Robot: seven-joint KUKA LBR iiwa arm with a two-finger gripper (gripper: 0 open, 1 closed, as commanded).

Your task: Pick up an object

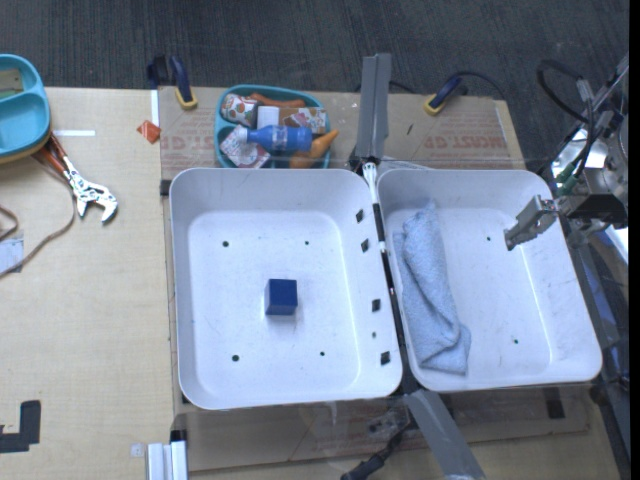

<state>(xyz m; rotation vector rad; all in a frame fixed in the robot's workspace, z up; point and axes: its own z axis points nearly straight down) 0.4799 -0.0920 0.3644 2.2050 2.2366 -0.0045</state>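
A small blue cube (282, 297) sits on the floor of the left white bin (190, 268), a little left of its middle. A crumpled light-blue cloth (430, 290) lies along the left side of the right white bin (560, 298). My gripper (526, 225) hangs over the upper right part of the right bin, near its right wall. It is well apart from both the cloth and the cube, and nothing shows in it. The arm behind it reaches in from the right edge.
Behind the bins stands a blue bowl (229, 108) holding several small items. A wrench (88, 194) and a light-blue tray (20, 103) lie on the wooden bench at the left. Two clamps (180, 80) (443, 94) sit at the back edge.
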